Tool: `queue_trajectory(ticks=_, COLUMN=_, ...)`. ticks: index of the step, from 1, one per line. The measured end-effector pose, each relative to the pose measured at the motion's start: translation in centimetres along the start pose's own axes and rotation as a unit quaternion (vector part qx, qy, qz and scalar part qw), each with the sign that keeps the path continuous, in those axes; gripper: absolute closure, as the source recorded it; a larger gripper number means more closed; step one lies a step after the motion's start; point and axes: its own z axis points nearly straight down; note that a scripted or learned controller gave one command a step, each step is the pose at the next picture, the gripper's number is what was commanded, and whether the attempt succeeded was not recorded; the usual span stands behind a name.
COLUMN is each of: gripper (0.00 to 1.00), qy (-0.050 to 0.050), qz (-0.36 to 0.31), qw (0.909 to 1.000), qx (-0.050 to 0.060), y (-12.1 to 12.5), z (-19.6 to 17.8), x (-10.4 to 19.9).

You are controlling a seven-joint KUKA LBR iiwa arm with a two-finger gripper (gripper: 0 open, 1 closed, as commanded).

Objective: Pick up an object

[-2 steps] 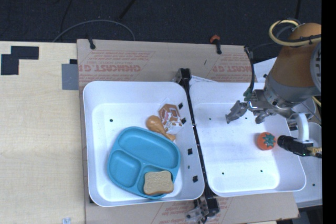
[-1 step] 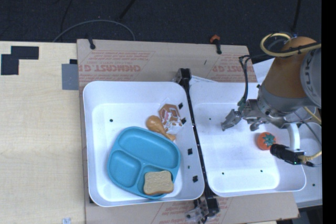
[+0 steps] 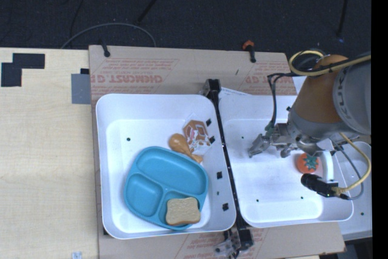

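camera view: the gripper (image 3: 262, 146) hangs low in the right bin (image 3: 267, 206), fingers spread apart with nothing between them — the orange object (image 3: 306, 162) sits just behind it, by the wrist. closing here would likely catch only air.

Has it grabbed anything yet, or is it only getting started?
Nothing looks picked up yet. The gripper hangs over the right bin, with nothing visible between its fingers. An orange thing lies just beside the arm. The blue tray, the toast on it and the items behind it lie untouched in the left bin. The grab itself remains.
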Motion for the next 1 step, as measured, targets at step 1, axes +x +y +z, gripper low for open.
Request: queue_trajectory(ticks=1, gripper=1.0, qy=0.0, qz=0.002, qw=1.0, qx=-0.001, y=0.02, z=-1.23, x=-0.15)
